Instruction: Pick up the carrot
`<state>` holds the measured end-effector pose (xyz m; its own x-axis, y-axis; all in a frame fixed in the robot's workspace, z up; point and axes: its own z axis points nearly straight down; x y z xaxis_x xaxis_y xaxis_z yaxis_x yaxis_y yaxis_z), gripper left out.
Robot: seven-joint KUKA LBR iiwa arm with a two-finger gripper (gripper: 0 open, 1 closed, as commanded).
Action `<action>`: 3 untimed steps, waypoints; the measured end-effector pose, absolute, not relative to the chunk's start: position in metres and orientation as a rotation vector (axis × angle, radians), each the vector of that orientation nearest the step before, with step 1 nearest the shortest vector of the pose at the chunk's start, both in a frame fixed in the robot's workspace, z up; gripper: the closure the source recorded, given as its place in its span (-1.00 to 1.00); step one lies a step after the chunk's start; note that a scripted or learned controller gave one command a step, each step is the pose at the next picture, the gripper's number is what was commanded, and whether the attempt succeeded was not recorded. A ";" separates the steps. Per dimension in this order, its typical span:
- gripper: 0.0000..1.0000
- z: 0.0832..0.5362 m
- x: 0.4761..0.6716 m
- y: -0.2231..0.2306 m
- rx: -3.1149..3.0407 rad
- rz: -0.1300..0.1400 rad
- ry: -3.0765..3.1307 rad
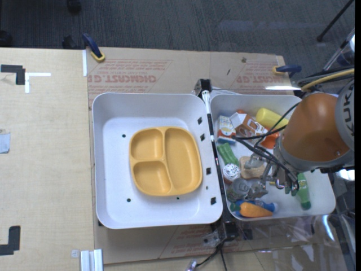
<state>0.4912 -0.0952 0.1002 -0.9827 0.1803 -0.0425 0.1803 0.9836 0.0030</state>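
The carrot is an orange piece lying flat near the front edge of the right bin, with a blue item touching its left end. My gripper hangs just above and behind the carrot, low among the cluttered items. The arm's orange band covers much of the bin's right half. Nothing is visibly held.
The left bin holds a yellow divided plate. In the right bin lie a yellow item, snack packets, a green piece, a round can and a green bottle. Black cables cross the bin.
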 end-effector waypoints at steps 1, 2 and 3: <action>-1.00 0.096 0.524 -0.135 0.326 -0.003 3.109; -1.00 0.096 0.513 -0.174 0.650 -0.002 3.060; -1.00 0.096 0.503 -0.203 0.949 0.000 2.982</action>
